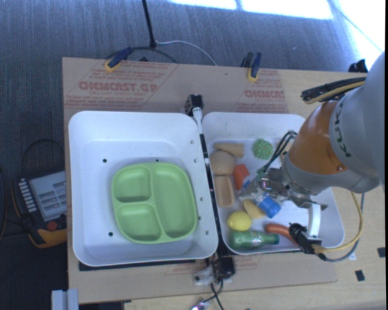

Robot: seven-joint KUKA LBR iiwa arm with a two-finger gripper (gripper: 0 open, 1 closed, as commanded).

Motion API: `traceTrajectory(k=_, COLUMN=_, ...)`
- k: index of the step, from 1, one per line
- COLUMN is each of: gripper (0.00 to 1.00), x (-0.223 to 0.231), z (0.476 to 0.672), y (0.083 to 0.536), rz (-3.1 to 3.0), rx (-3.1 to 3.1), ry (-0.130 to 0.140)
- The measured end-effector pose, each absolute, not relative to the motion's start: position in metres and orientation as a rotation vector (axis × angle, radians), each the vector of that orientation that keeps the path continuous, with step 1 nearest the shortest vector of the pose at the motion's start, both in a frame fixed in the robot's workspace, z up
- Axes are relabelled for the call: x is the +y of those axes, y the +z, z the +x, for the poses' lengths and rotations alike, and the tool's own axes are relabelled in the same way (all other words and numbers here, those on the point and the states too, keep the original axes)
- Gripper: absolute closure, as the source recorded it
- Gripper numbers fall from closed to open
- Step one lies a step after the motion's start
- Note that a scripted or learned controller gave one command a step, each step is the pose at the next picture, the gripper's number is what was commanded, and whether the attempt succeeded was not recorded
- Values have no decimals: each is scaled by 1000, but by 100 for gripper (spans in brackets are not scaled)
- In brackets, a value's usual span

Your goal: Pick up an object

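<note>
Camera view: jaws perhaps over blue block [269, 206].

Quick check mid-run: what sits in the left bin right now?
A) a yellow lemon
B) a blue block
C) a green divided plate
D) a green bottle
C: the green divided plate lies alone in the left bin, while the lemon, bottle and blue block all lie in the right bin.

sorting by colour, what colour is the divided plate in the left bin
Light green, plain with no pattern. The divided plate shows best in the camera view, lying in the left bin.
</note>
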State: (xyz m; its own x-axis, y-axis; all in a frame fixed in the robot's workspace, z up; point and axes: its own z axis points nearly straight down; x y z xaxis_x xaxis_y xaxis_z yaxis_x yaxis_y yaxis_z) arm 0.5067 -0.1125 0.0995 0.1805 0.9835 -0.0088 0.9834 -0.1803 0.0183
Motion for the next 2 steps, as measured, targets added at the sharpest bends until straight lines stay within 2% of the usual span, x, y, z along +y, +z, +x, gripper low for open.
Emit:
traceTrajectory(k=1, gripper=100, x=-87, z=484, y=223, rz=2744, rx=1529, ry=-3)
traceTrajectory(k=2, gripper=100, x=-34, z=484, y=231, rz=2709, rx=1592, ry=-3)
